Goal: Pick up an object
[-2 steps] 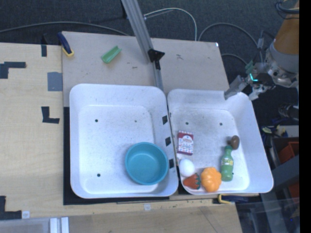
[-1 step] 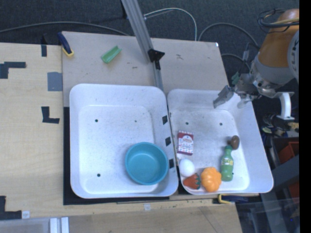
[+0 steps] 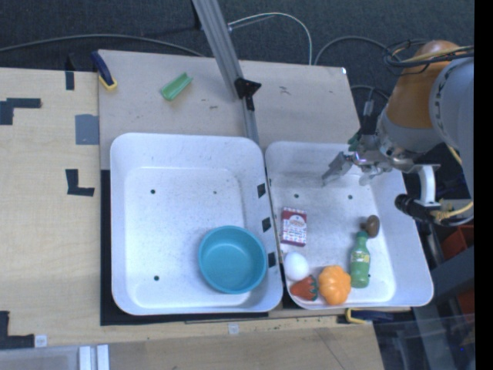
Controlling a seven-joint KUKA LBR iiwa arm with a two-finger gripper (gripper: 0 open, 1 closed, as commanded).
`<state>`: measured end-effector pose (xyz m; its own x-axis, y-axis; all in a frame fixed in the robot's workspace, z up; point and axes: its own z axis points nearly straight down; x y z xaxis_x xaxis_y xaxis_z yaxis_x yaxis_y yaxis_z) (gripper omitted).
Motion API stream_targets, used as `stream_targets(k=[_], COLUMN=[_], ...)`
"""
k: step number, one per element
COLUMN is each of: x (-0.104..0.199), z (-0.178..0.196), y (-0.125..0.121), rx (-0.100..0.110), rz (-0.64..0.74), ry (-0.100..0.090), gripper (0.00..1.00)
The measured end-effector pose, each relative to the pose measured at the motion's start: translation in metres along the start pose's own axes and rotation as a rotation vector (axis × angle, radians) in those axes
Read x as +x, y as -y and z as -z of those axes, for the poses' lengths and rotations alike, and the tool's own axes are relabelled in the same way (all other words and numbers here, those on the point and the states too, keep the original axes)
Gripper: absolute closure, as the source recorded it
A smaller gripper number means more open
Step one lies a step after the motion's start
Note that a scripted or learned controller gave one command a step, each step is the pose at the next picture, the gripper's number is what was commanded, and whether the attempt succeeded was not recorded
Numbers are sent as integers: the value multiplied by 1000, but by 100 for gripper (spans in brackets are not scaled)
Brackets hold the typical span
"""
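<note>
Fingers [image 3: 336, 169] spread, nothing between them

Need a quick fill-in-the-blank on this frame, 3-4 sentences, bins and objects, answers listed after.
1. The blue bowl sits in the ____ bin as the camera sees it.
2. The green bottle stands beside the ____ pumpkin-shaped toy in the right bin.
3. The white egg lies just below the small ____ carton.
4. The gripper hovers over the far end of the ____ bin.

Missing words: left; orange; red; right
</note>
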<state>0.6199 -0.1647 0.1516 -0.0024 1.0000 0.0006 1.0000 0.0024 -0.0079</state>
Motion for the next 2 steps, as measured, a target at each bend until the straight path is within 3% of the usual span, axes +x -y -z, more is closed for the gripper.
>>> stream_targets(k=[1, 2], x=[-8, -8], z=[-58, -44], y=[-2, -3], rx=[-1, -6], rz=[-1, 1], ry=[1, 1], gripper=[0, 100])
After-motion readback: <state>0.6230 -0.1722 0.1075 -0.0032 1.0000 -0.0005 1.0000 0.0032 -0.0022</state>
